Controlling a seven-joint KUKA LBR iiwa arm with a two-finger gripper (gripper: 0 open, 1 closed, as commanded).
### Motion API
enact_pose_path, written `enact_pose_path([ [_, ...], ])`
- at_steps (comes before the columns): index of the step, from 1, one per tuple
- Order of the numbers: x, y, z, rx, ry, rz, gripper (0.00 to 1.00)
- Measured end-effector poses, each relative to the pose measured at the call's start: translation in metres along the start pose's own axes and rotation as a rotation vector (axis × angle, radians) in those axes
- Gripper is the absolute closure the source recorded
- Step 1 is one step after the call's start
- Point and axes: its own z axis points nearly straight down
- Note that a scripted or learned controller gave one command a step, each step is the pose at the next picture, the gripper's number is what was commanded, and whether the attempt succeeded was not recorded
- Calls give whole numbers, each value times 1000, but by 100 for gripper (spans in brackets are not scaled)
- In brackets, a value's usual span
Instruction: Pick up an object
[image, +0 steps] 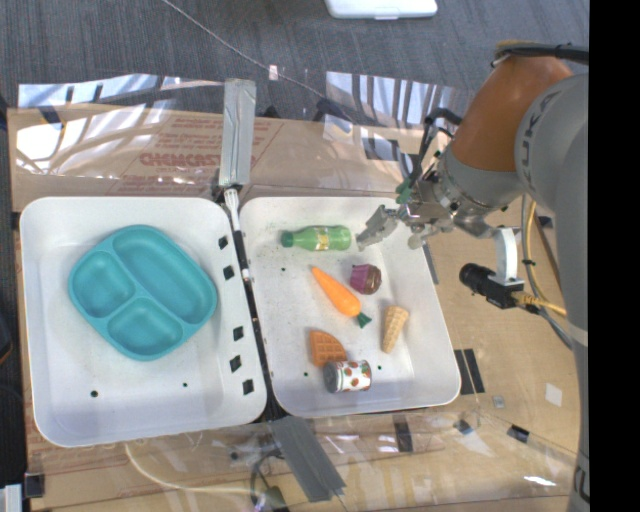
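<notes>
The right bin (425, 375) holds several toy foods: a green bottle (317, 238) at the back, an orange carrot (338, 292) in the middle, a dark purple piece (365, 278) beside it, an ice-cream cone (393, 327), a waffle (325, 347) and a small red-and-white can (348, 376) near the front. My gripper (395, 227) hangs over the bin's back right area, just right of the bottle and above the purple piece. Its fingers (374, 228) stand apart with nothing between them.
The left bin (60, 400) carries a teal divided plate (143, 290). A grey taped divider (236, 130) runs up behind the bins. The arm's wrist and a black cable fitting (490, 283) overhang the right bin's right rim.
</notes>
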Motion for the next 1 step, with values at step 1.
enact_pose_path([
  [1, 12, 11, 132, 9, 2, -114, 0],
])
